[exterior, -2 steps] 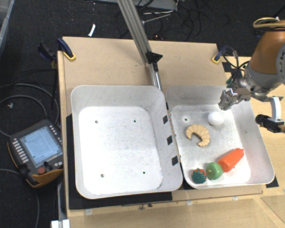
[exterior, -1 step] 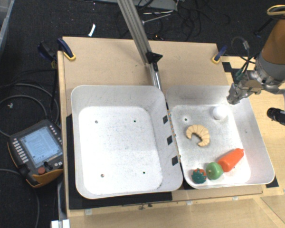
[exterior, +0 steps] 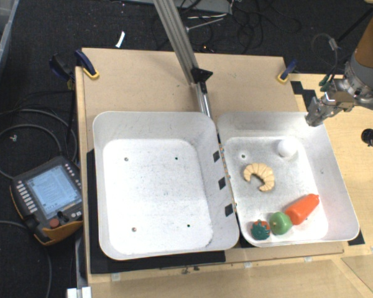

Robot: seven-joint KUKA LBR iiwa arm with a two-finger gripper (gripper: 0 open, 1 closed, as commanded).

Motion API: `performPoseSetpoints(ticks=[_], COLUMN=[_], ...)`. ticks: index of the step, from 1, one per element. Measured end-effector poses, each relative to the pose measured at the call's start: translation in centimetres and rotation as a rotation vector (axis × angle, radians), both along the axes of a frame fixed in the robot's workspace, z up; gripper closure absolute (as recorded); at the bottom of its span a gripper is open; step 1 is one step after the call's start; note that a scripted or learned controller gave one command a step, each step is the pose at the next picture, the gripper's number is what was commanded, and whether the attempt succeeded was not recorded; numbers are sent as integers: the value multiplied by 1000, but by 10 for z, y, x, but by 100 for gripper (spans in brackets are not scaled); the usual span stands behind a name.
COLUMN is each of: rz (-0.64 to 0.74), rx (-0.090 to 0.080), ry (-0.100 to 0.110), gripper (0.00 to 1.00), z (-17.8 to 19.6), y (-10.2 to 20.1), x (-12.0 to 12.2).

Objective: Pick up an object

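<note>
A dark floor strewn with cables surrounds a tan wooden table [exterior: 149, 79] in the middle of the frame, with a teach pendant [exterior: 48, 194] lying on the floor at the lower left. On the table sit two shallow white bins side by side: the left bin [exterior: 152, 185] and the right bin [exterior: 317, 160], which carries all the loose things. A metal strut [exterior: 177, 33] slants down from the top of the frame to the seam between them. The arm [exterior: 367, 54] enters at the upper right, and its pincer [exterior: 315, 113] hangs over the upper right rim of the right bin; whether it is wide or narrow cannot be told from this slant, and nothing shows between its tips. Largest of the things is an orange carrot-like piece [exterior: 303, 207] at the lower right of the bin, its long axis running from lower left to upper right. Next comes a tan croissant [exterior: 260, 176] near the bin's middle, then a green ball [exterior: 280, 223], a dark teal piece [exterior: 260, 230] just beside it, and a small white ball [exterior: 287, 148]. The white ball lies nearest, below and to the left of the pincer, so the shortest reach is likely a drop down-left.
</note>
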State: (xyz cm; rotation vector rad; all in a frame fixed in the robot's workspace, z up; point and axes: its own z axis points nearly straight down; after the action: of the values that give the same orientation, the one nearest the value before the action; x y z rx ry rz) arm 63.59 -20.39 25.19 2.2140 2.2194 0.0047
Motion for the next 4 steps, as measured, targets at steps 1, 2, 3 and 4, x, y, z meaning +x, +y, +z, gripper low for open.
performPoseSetpoints(ticks=[1, 2, 3, 4], rz=[1, 5, 6, 5], rx=[0, 4, 5, 4], ry=[0, 7, 8, 8], gripper=[100, 100, 100, 100], z=[49, 41, 38, 27], y=[0, 50, 109, 154], x=[1, 4, -11, -12])
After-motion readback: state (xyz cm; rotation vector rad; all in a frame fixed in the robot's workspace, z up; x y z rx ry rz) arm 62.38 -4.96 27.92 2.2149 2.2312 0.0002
